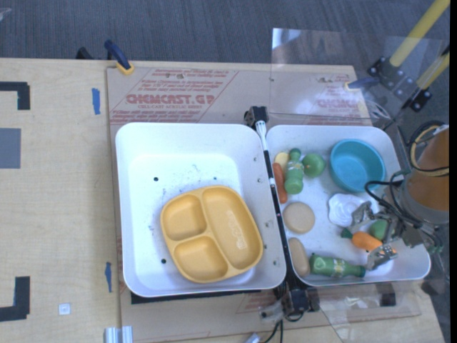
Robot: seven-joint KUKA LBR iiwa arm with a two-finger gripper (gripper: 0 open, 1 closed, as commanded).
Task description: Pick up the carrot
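Note:
The carrot (366, 241), a short orange piece with green at one end, lies near the right side of the right bin (410, 266). My gripper (372, 234) hangs right over it, reaching in from the right. Its two metal fingers (361, 214) stand apart, one beyond the carrot and one on the near side. The carrot sits in the gap between them, and the jaws look spread wider than it is. A crumpled white item (344, 207) touches the far finger.
The right bin also holds a blue bowl (356, 164), a green bottle (335, 266), a tan disc (299, 217), green pieces (312, 164) and a long orange-red piece (279, 182). In the left bin (143, 191) lies a yellow divided plate (210, 232).

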